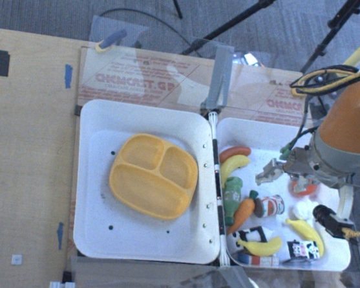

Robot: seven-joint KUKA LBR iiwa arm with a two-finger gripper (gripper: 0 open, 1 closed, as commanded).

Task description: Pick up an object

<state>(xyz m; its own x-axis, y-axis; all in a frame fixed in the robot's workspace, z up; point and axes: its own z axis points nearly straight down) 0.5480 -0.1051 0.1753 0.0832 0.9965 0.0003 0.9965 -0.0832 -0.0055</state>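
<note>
Grey arm (345, 150) with orange band, trailing yellow and black cables (325, 76).

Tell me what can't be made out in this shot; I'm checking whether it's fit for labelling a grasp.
- Gripper, camera view: small and blurred, so its state is unreadable.
- Red object in the right bin: the arm covers most of it, so I can't identify it.
- Small black-and-white item: too small to identify.
- Items under the yellow banana at the bin's near edge: overlapped, their shapes unclear.
</note>
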